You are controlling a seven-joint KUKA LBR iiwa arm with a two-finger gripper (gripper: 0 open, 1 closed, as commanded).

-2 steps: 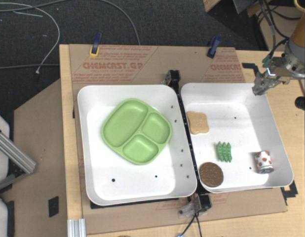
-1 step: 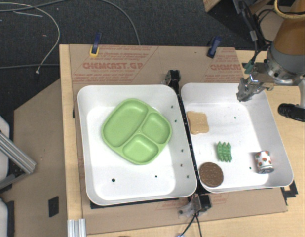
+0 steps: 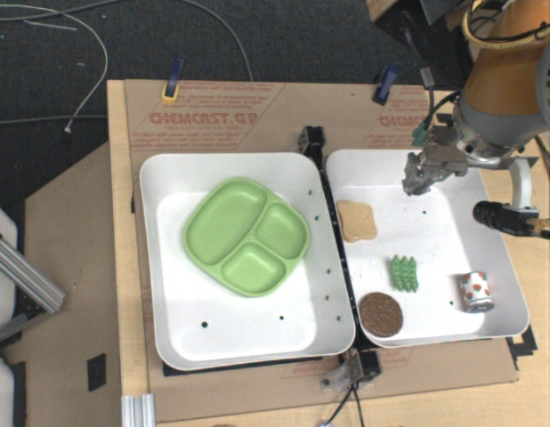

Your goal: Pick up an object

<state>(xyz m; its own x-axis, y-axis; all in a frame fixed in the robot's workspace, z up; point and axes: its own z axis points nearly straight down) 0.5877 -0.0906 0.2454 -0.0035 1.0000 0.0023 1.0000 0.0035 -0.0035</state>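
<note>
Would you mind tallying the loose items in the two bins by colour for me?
Green: 2, the divided plate and the small studded block
Tan: 1, the bread slice
Brown: 1, the round cookie
White with red: 1, the small can
Total: 5

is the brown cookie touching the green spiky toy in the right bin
Apart. The camera view shows bare white bin floor between the brown cookie and the green spiky toy, which lies up and to its right.
</note>
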